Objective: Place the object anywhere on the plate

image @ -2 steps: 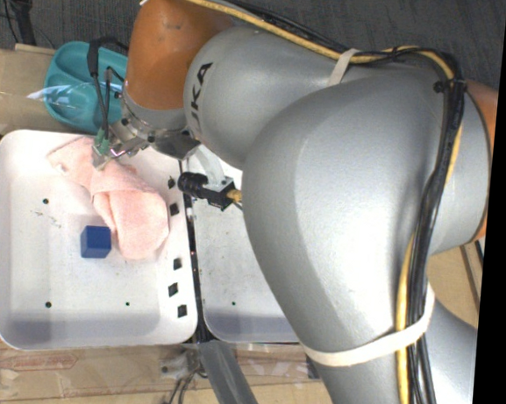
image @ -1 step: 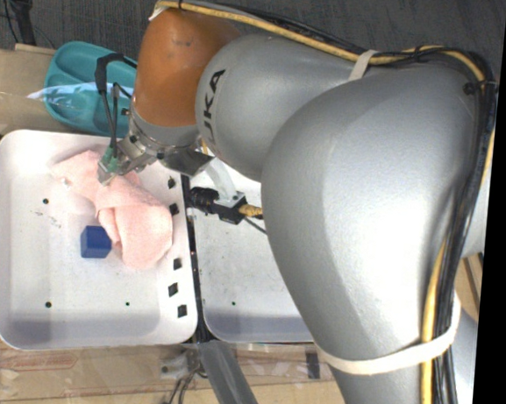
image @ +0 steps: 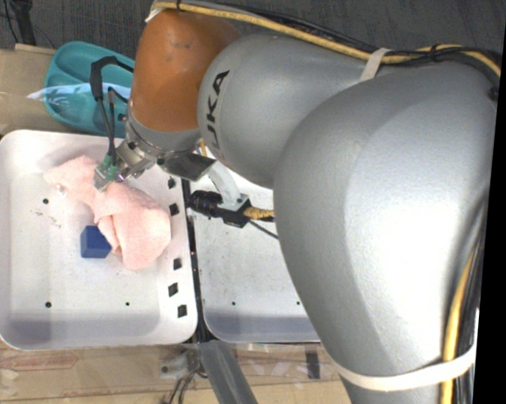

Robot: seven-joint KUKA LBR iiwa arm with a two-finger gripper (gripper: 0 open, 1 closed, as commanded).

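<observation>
A small blue block [image: 95,243] lies in the left bin [image: 15,308], against the near-left edge of a crumpled pink cloth [image: 132,221]. My gripper [image: 108,173] is low over the far part of the pink cloth, at or very near its surface, a short way beyond the blue block. The wrist and orange band [image: 172,66] hide what lies right behind the gripper.
A teal bag [image: 74,84] sits outside the left bin at the far left. The right bin [image: 251,320] is largely covered by my grey arm [image: 367,207]. The bins' shared wall [image: 186,261] runs just right of the cloth.
</observation>
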